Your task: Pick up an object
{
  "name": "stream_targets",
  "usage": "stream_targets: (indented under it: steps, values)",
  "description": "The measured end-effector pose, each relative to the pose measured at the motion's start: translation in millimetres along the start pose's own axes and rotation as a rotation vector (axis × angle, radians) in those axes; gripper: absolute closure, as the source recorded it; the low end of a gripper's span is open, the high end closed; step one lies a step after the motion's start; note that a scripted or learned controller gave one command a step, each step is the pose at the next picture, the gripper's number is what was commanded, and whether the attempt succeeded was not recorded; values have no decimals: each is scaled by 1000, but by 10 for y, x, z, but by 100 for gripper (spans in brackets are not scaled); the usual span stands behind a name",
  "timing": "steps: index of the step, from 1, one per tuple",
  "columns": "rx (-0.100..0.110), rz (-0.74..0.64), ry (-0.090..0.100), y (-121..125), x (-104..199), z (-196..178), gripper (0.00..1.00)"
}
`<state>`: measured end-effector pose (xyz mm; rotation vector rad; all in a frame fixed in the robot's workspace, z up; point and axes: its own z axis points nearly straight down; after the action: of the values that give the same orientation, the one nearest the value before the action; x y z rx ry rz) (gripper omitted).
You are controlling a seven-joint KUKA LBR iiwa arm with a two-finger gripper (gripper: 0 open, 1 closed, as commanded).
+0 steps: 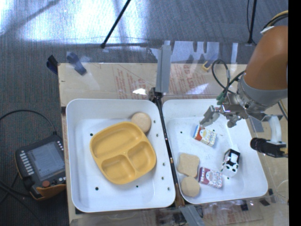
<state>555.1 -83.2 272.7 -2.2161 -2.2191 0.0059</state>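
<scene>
On the bench, in the right bin [259, 180], a small carton [205, 135] lies near the far edge, just below and slightly left of the gripper [217, 115], whose fingers hang spread and empty above it.
</scene>
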Motion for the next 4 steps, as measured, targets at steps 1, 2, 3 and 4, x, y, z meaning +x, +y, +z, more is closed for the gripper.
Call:
stream_targets:
  steps: [1, 2, 3, 4]
  values:
    - [-2, -80, 1, 129, -2, 1862, 0]
    - [-1, -109, 2, -443, -1, 1817, 0]
    - [-1, -90, 1, 256, -95, 1874, 0]
    - [0, -191, 2, -576, -6, 1881, 0]
